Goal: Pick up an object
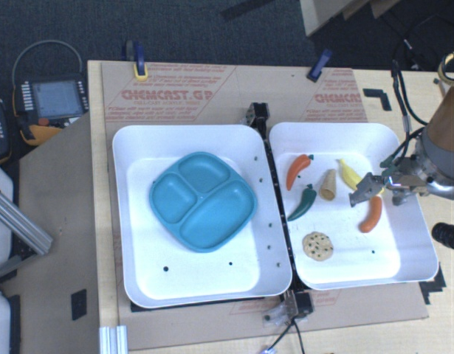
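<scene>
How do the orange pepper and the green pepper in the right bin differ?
The orange pepper lies nearer the bin's far wall; the green pepper lies nearer the cookie. The orange pepper is orange with a dark stem; the green pepper is dark green throughout. Both are slim, curved and slanted alike.

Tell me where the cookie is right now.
The cookie lies in the right bin, toward its front left, just below the green pepper and left of the sausage.
</scene>
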`<state>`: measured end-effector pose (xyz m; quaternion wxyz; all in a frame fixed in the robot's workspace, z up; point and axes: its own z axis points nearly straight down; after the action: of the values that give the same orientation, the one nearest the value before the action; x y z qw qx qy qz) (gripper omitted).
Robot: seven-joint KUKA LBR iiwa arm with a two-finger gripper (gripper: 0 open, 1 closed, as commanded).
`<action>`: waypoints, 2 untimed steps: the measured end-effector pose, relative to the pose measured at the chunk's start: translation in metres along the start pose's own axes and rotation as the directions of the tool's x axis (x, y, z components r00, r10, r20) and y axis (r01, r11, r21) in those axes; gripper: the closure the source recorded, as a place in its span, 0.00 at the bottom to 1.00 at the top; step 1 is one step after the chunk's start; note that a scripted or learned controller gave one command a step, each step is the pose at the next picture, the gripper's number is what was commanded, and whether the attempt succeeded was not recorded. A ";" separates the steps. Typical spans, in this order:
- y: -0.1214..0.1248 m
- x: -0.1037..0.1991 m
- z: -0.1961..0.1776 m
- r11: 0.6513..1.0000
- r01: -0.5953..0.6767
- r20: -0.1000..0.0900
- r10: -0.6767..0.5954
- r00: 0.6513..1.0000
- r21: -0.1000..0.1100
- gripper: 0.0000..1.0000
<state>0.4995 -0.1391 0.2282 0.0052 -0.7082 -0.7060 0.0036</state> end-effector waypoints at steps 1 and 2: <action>0.003 0.000 -0.006 1.000 0.003 0.002 -0.003 1.000 -0.013 0.00; 0.000 0.007 0.052 1.000 0.003 0.002 -0.003 1.000 -0.011 0.00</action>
<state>0.4990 -0.1325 0.1762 0.0008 -0.7072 -0.7070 0.0003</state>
